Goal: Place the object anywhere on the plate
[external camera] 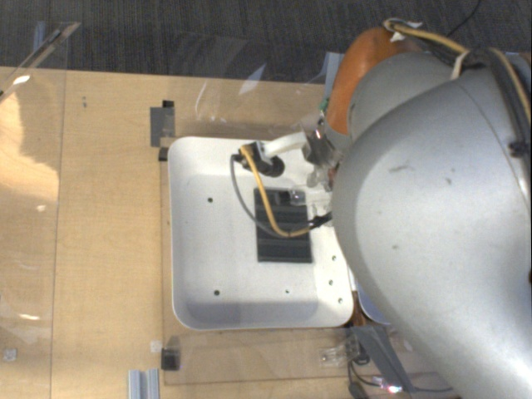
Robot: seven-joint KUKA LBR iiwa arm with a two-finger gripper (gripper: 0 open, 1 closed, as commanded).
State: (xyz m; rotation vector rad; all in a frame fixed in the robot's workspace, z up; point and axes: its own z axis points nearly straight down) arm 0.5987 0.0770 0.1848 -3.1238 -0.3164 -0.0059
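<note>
Dark ribbed carpet runs along the far edge of our view, and below it lies the pale wooden table (91, 248), its grain smooth and partly veiled by the glare of clear plastic sheeting. On the table we see a shallow white bin (199, 298) with rounded corners and a few small dark dots on its matte floor, held by small grey brackets at its far-left and near-left corners. Inside the bin, toward its right side, rests a flat black rectangular piece (283, 227), dull in finish; we cannot say whether it is the plate or the object, since its surface is too dark to read. A yellow cable (259, 191) loops over its far-left part and rises to the wrist. From the right the grey arm (440, 198) fills much of the scene, its smooth rounded shell hiding the second bin and the right rim of the first; an orange band (366, 52) shows at its far side. The jaws (287, 196) hang just over the black piece, but we cannot tell how they stand or whether they hold anything.
</note>
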